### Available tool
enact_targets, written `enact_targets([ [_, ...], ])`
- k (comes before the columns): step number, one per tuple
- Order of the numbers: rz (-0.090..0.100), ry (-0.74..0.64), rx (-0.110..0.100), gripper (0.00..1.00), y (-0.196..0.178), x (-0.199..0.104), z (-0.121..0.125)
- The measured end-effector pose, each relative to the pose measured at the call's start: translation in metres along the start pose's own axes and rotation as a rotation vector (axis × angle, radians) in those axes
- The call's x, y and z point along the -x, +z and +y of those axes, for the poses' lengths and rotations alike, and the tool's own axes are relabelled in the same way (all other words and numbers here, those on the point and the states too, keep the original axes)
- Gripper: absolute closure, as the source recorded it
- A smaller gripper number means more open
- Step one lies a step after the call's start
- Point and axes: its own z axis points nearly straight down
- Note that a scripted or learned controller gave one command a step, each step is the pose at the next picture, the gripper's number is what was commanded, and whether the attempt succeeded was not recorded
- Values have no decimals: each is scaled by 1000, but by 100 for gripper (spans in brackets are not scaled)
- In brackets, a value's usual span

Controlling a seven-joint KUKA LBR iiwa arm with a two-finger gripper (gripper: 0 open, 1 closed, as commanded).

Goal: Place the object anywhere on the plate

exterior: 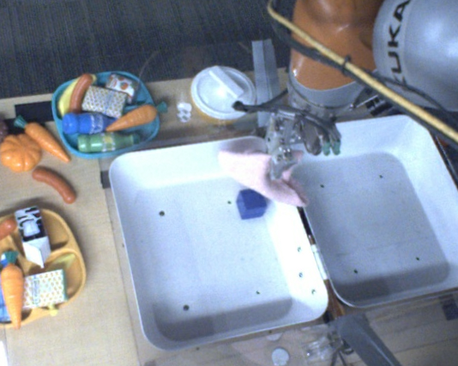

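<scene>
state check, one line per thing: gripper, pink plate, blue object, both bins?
gripper: low over the seam between the bins, at the pink plate's right part
pink plate: tilted, leaning on the left bin's right wall
blue object: lying loose on the left bin's floor, just below the plate, not on it
left bin: holds plate and object
right bin: white floor bare

Two white bins point(232, 307), one blue block point(252, 203), one pink plate point(249, 170).

Two white bins point(232, 307); a blue block point(252, 203) lies beside a pink plate point(248, 168) at twelve o'clock. The arm point(330, 4) is orange and grey.
</scene>
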Motion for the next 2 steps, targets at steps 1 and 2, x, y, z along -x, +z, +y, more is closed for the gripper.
enact_targets([
  [1,3,-3,-1,100,-9,-4,52],
  [2,2,-3,0,0,-9,-4,51],
])
